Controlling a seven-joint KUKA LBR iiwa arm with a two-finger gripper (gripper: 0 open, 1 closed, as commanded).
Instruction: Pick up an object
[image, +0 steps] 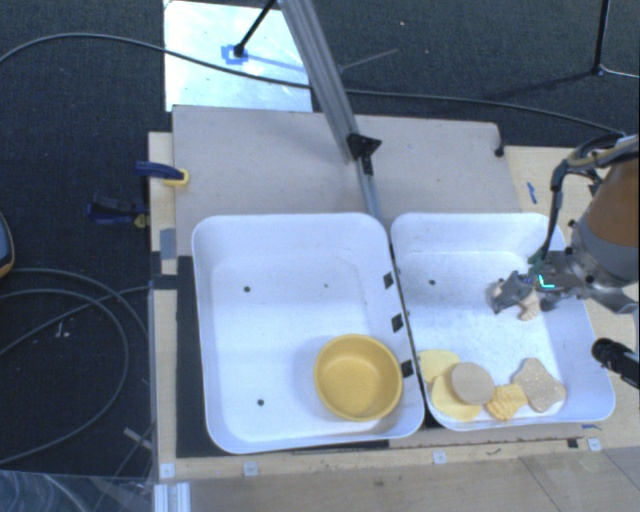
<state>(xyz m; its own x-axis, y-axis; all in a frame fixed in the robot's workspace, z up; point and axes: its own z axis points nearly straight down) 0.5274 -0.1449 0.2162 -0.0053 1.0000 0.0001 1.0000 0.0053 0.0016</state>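
My gripper (514, 297) hangs low over the right bin (450, 260), near its right side, with a teal light on the wrist behind it. A small beige piece (529, 313) lies right at the gripper's tip; I cannot tell if it is held. Along the right bin's front lie a yellow disc (438, 364), a tan round disc (471, 383) resting on another yellow disc (450, 404), a ridged yellow piece (506, 402) and a beige bread-shaped piece (541, 385). A yellow bowl (358, 376) stands upright in the left bin (270, 270), front right.
A slanted metal pole (335, 90) crosses above the bench down to the bins' shared rim. Black clips (396, 322) sit along that middle rim. A blue and yellow clamp (160, 173) grips the bench's left edge. Cables lie on the floor at left.
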